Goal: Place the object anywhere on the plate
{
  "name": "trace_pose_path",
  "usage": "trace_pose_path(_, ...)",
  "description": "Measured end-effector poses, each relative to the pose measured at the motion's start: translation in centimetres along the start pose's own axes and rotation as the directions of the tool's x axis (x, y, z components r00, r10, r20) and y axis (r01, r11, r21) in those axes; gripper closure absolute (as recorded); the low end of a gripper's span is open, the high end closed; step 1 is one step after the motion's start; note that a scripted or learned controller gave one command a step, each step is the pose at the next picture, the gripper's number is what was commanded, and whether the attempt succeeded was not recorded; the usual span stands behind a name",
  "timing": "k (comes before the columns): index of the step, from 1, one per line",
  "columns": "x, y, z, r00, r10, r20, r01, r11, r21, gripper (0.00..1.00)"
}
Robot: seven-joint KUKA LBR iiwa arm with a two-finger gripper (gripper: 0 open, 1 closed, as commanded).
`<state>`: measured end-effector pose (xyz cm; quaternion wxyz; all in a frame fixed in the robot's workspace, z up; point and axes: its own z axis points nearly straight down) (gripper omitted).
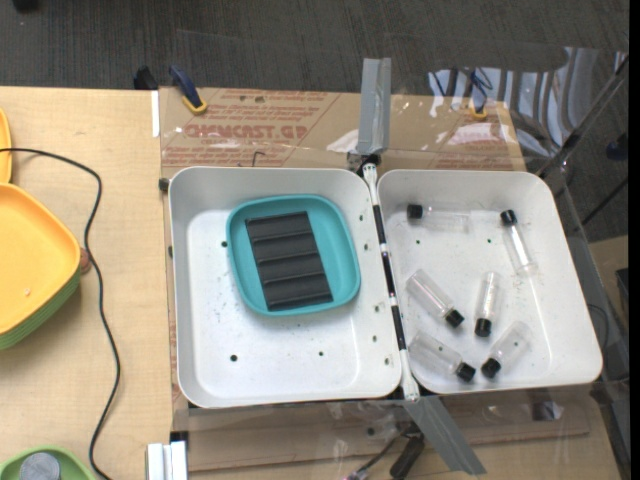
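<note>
A teal plate (340, 238) lies in the left white bin (200, 348), with a dark ribbed insert (288, 259) on its middle. The right white bin (570, 298) holds several clear plastic vials with black caps. One vial (436, 299) lies near the bin's middle, another (516, 240) sits at the upper right, one (440, 216) lies at the upper left, and others (486, 304) (444, 356) (505, 350) rest toward the front.
A vertical grey divider post (375, 113) stands behind the seam between the bins. Yellow and green dishes (30, 263) sit on the wooden table at the left, with a black cable (100, 298) trailing past them. Cardboard lies under the bins.
</note>
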<state>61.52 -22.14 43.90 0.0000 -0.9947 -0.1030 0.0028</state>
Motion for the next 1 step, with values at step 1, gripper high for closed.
trace_pose_path(1,1.61,0.31,-0.06,1.000,-0.001,-0.001,0.001,1.000,0.000,0.00)
